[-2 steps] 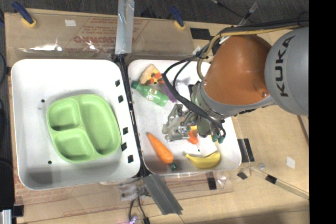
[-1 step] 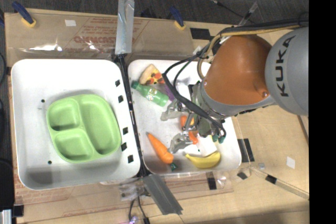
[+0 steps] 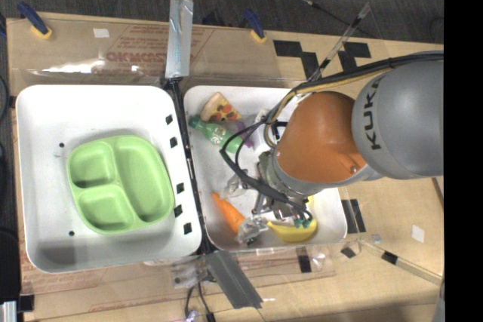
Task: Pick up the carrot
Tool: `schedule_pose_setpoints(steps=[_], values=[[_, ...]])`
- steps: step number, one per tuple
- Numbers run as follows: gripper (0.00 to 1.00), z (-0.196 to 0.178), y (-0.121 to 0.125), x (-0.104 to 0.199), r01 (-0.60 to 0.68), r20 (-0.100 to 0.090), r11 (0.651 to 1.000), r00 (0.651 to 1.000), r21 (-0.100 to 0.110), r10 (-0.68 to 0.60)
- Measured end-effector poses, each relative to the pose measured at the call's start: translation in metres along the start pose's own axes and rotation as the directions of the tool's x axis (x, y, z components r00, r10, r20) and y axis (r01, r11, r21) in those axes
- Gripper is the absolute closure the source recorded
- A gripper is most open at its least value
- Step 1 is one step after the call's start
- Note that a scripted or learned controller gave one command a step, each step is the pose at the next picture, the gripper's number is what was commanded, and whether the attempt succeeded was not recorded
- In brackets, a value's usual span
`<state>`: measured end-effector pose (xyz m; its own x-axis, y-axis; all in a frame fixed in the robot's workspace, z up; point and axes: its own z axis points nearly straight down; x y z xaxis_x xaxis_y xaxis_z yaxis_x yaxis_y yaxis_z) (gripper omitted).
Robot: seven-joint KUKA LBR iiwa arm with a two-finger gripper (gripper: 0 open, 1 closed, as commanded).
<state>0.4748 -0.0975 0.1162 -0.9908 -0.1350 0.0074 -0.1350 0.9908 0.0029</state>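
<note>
The carrot (image 3: 228,212), orange and short, lies in the right bin (image 3: 198,103) near its front left corner. My gripper (image 3: 255,225) hangs low just to the right of it, under the orange wrist band (image 3: 321,136). One metal finger tip (image 3: 247,232) rests close to the carrot's lower end. Nothing shows between the fingers.
A yellow banana-like toy (image 3: 294,230) lies right of the gripper. A pizza slice (image 3: 219,109) and a green bottle (image 3: 210,130) sit at the bin's back. The left bin (image 3: 30,117) holds a green divided plate (image 3: 119,182). Black cables (image 3: 234,154) loop beside the wrist.
</note>
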Motion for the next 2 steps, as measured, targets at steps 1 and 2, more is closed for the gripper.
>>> schedule_pose_setpoints(steps=[1, 2], values=[[0.0, 0.025, 0.0039, -0.0131, -0.018, 0.006, 1.0, 1.0, 0.001, 0.018], [0.0, 0.0246, 0.0058, -0.0127, 0.202, 0.007, 0.979, 0.979, 0.003, -0.202]])
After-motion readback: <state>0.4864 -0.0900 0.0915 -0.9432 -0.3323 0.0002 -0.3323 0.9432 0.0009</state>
